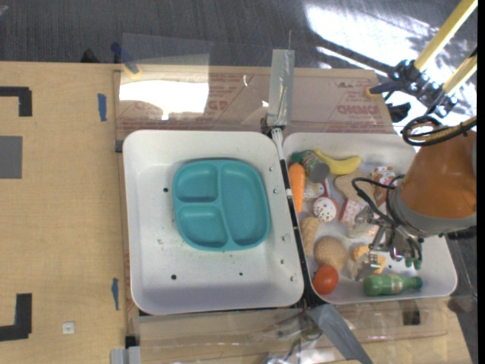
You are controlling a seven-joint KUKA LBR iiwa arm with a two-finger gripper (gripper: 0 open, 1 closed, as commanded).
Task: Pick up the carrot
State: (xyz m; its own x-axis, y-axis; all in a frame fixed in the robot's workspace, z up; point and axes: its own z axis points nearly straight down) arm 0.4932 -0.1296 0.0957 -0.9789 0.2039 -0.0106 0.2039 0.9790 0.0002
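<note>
The carrot is orange with a green top and lies along the left wall of the right bin, pointing toward the front. My gripper hangs low over the front right of that bin, well to the right of the carrot, among the toy foods. Nothing is visibly held.
The left bin holds a teal divided plate. Around the gripper lie a banana, a red tomato, a green bottle, a potato-like piece, a white ball and small packets. Cables hang from the wrist.
</note>
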